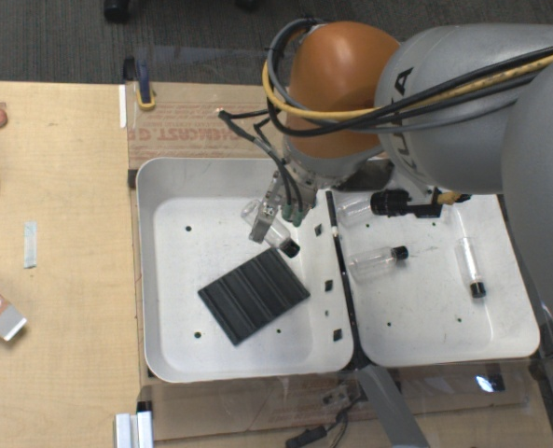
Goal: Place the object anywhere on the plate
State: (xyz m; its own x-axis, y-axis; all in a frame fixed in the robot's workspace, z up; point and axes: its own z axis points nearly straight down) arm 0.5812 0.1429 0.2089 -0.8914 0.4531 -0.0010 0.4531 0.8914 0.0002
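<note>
The little clear tube [269,227] sat in the left bin [164,278] just off the ribbed black plate [254,295], right under the hand [278,215] (couldn't tell if it was clamped on it), and it looked light, slick and rolly, so I'd pinch mid-barrel, with spare tubes [374,260] over in the right bin [500,334].

Left bin [164,278]: white plastic, smooth, slight sheen. Right bin [500,334]: same white plastic. Plate [254,296] in left bin: dark, matt, ribbed surface. Clear tubes [469,261] in right bin: transparent glossy plastic, black caps. Arm [481,110]: smooth grey casing, soft gloss; orange band [337,77] glossy. Cables [463,77]: black and yellow rubbery sheath. Bench [52,250] at left: pale wood, matt. Far strip [201,129]: brown cardboard, printed.
</note>
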